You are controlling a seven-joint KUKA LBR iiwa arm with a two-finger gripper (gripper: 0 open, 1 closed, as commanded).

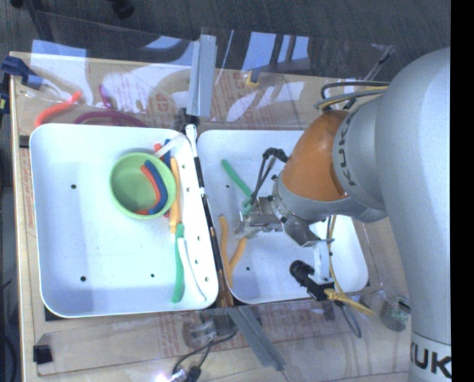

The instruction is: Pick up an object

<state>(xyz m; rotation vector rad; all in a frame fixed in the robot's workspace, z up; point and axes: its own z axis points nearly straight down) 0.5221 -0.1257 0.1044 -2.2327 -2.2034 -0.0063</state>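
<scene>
My gripper [251,218] hangs low over the left half of the right bin [348,281], reaching in from the right under the orange-banded wrist. A green stick [236,177] lies slanted just above it, its lower end close to the gripper. An orange stick [237,255] lies slanted just below it, near the bin's left wall. A short orange piece [223,231] rests against that wall. Nothing can be made out in the gripper's grasp.
The left bin [69,237] holds a green bowl [133,183] with red and blue curved pieces inside. Orange and green sticks [178,253] lie along its right wall. Red tubing [101,118] and cables lie on the bench behind the bins.
</scene>
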